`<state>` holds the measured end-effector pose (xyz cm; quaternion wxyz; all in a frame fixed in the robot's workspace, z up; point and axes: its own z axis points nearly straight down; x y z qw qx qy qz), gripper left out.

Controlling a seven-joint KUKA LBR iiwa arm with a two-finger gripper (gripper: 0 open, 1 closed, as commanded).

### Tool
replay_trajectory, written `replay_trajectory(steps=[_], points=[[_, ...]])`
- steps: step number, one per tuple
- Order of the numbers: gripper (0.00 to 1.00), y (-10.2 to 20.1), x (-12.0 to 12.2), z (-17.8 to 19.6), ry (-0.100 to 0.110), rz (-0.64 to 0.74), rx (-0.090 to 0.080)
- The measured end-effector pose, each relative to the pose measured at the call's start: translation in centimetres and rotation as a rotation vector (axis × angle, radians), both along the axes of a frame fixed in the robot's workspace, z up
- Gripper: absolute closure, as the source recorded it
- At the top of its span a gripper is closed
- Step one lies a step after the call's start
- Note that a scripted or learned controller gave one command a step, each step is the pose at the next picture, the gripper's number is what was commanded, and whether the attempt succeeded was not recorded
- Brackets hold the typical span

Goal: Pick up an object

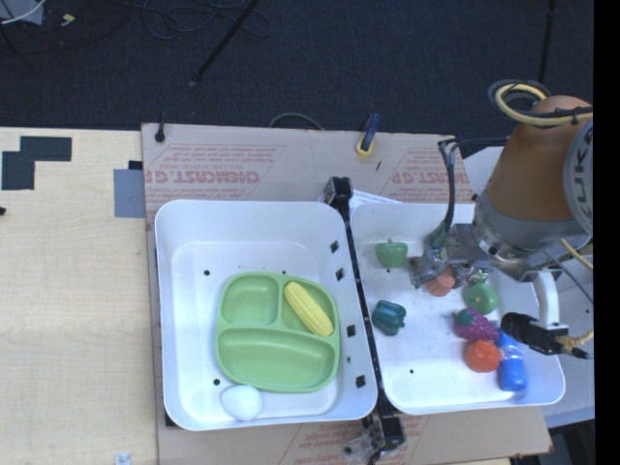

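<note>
The gripper (438, 271) is lowered into the right bin (417, 395) over a small reddish object (441, 284); the jaws' state cannot be told.

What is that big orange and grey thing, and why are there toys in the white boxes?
That is a robot arm. The camera looks down on it from above. Its hand reaches into the right bin, low over a small reddish toy; I cannot tell if it has grabbed it. Its job is to pick something up.

In that bin lie pretend foods: a light green pepper, a dark green pepper, purple grapes, an orange ball-shaped toy, another green toy and a blue toy.

The left bin holds a green divided plate with a yellow corn cob on it, and a white egg beside the plate.
</note>
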<state>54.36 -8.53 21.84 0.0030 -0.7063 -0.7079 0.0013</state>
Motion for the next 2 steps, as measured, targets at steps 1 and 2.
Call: replay_trajectory(steps=[1,2], points=[[1.0,3.1,-1.2,1.4,-0.002,0.0,0.0],[1.0,2.6,-0.2,1.7,-0.004,-0.001,-0.002]])
